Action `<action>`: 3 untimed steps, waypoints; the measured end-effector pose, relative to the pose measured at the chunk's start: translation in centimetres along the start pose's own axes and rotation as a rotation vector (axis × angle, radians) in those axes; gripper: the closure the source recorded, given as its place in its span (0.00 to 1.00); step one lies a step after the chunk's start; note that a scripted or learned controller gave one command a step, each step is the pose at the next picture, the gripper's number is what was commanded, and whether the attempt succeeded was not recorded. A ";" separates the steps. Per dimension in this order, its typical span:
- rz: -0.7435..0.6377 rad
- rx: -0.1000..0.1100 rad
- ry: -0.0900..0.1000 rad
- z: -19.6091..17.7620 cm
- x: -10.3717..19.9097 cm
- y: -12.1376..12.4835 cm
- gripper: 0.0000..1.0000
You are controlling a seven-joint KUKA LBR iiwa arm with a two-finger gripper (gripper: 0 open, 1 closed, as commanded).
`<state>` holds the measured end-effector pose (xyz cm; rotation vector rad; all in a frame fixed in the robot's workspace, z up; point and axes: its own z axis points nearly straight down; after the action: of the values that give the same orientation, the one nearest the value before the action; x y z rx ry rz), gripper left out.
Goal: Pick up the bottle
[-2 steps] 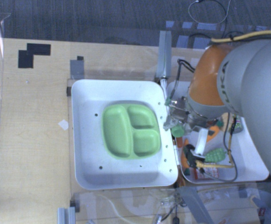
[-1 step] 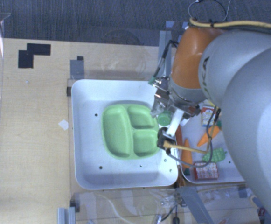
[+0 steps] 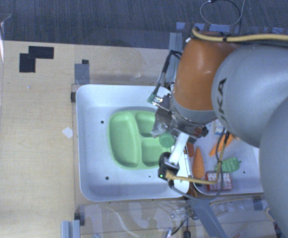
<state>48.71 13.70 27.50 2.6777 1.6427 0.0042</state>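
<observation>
I am reaching over the left bin (image 3: 91,133) and its green tray (image 3: 126,140). My claw (image 3: 163,132) is hanging at the tray's right side; whether it is apart or together I cannot tell. I am judging the lift not yet done. I am guessing the bottle (image 3: 166,141) is the darker green round thing just beneath, mostly hidden.

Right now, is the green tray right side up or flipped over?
Right side up: the green tray lies in the white bin, compartments open upward.
</observation>
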 end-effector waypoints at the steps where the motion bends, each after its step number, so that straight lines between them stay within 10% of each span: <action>1: 0.198 0.003 -0.003 6.7 4.6 -2.4 1.00; 2: 0.450 0.001 0.000 2.0 8.4 -4.3 1.00; 3: 0.666 0.002 -0.001 7.6 8.2 -4.2 1.00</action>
<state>48.69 22.96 19.89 3.0694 0.6776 0.0005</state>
